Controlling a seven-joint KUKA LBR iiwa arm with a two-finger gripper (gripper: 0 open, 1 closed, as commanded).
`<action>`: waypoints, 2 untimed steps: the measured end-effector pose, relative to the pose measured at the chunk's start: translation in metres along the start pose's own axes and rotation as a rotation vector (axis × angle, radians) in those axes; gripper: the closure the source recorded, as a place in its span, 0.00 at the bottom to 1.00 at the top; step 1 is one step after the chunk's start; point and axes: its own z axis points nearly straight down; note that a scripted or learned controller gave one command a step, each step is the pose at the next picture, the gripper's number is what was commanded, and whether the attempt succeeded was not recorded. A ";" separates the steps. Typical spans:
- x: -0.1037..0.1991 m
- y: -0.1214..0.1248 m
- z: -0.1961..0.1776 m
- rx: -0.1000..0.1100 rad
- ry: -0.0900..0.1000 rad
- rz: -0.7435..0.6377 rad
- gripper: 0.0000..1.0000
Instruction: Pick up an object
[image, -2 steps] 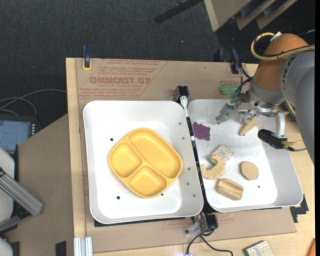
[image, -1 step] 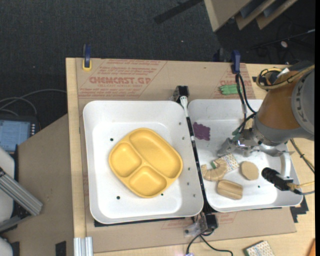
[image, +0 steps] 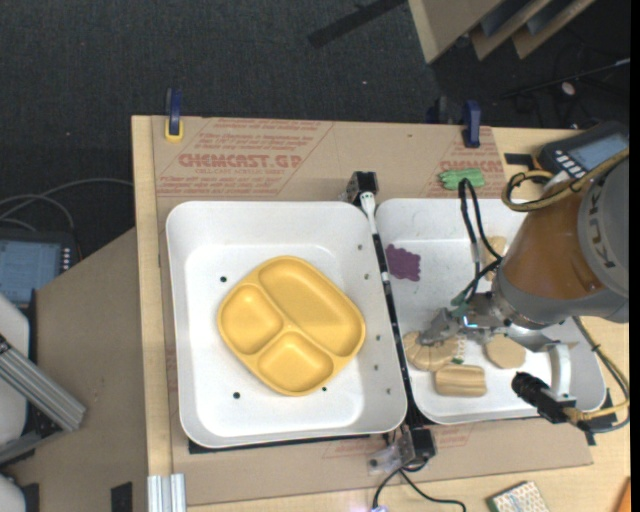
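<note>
Camera view: the arm (image: 565, 250) enters from the right and reaches down into the right bin (image: 430, 225). The gripper (image: 447, 327) sits low over the bin floor — directly above a cluster of tan, bread-like pieces. One round piece (image: 427, 355) lies just below the gripper, a tan block (image: 460, 380) lies beside it toward the near wall, and another tan piece (image: 504, 352) lies to the right. Nothing is visibly held; whether the gripper is spread or pressed together cannot be told. A purple item (image: 403, 263) lies apart, farther back. The left bin (image: 200, 240) holds a yellow divided plate (image: 290, 325).
</note>
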 end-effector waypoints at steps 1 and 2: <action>-0.002 0.003 -0.010 -0.008 -0.004 0.001 1.00; 0.066 0.052 -0.107 -0.021 -0.004 -0.009 1.00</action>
